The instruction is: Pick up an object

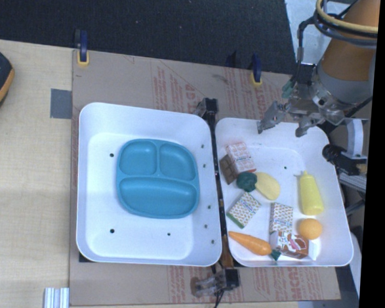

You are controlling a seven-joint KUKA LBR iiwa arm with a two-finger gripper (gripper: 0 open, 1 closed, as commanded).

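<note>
- Covering the wooden bench is a brown cardboard sheet, held at its far edge by two clamps, one on the left and one further right.
- Two shallow white bins sit side by side on the sheet, their inner rims touching along a black hinge strip.
- Left bin: holds a blue divided plate, lying flat near the centre.
- Right bin: holds the loose objects. A small printed box lies at the upper left, with a dark green piece and a pale yellow lump just beside it. A yellow bottle lies toward the right wall, an orange ball near it, and a carrot along the near edge.
- Gripper: hovers over the far rim of the right bin, fingers spread apart with nothing between them, well apart from the objects.
- Arm: the orange band stands above the wrist at the upper right.
</note>
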